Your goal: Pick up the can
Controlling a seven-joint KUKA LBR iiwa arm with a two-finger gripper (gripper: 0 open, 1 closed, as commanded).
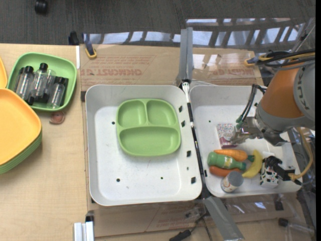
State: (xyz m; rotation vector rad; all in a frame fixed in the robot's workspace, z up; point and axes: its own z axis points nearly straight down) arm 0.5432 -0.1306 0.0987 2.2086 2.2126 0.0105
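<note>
A: Start at the near rim of the right bin (251, 192). What sits there?

B: The can (230, 181), tipped so its round end faces up, right against that near rim. Touching it on the far side is an orange carrot-like piece (216, 171), and over that lies a green toy bottle (226, 159) with an orange top. A banana (254, 164) curves just right of the can, and a small black-and-white cow figure (269, 173) stands further right along the same rim.

A: So the can is hemmed in?

B: On its far and right sides, yes. On its near side it has only the rim.

A: Any open floor?

B: The far half of the right bin is bare white. The left bin (100, 149) holds only a green divided plate (148, 126), with white floor around it.

A: And the claw?

B: The gripper (236, 135) hangs beyond the toy pile from the can, over a small pink printed packet (224, 130). Whether it is open or closed, I cannot tell. Nothing shows between it.
</note>
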